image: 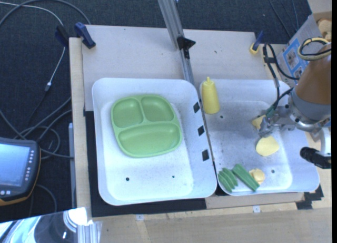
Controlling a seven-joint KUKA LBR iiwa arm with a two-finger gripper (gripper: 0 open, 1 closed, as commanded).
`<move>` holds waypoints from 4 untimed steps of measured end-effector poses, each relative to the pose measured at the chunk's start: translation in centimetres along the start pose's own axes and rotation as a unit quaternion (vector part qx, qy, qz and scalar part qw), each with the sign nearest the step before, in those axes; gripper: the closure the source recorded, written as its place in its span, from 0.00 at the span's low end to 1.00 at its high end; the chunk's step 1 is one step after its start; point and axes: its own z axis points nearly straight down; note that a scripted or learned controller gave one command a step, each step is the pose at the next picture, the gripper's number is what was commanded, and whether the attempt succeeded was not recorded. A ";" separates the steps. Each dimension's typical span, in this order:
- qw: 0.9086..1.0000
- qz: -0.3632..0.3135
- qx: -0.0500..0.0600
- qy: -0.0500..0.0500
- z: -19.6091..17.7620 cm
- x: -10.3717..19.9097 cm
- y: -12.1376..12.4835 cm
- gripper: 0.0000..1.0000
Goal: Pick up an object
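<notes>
In the right bin (231, 111) a yellow squeeze bottle (210, 96) lies by the upper left wall. A pale yellow rounded piece (267, 146) rests right of centre. Green pea pods (237, 177) and a small yellow chunk (257, 175) lie against the front wall. My gripper (265, 124) hangs low over the right side of this bin, just above the rounded piece. A small yellow bit (256, 122) shows at its left side; whether it is being touched is unclear.
The left bin (152, 176) holds a green divided plate (146, 125). A metal pole (171, 10) slants down to the divider between the bins. Cables (274, 68) trail beside the arm at the right.
</notes>
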 end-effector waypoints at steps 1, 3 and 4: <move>1.000 -0.001 -0.003 -0.001 -4.6 0.5 0.6 1.00; 1.000 -0.003 0.000 0.001 -9.3 5.5 2.0 1.00; 1.000 -0.004 0.001 0.001 -9.1 11.8 2.7 1.00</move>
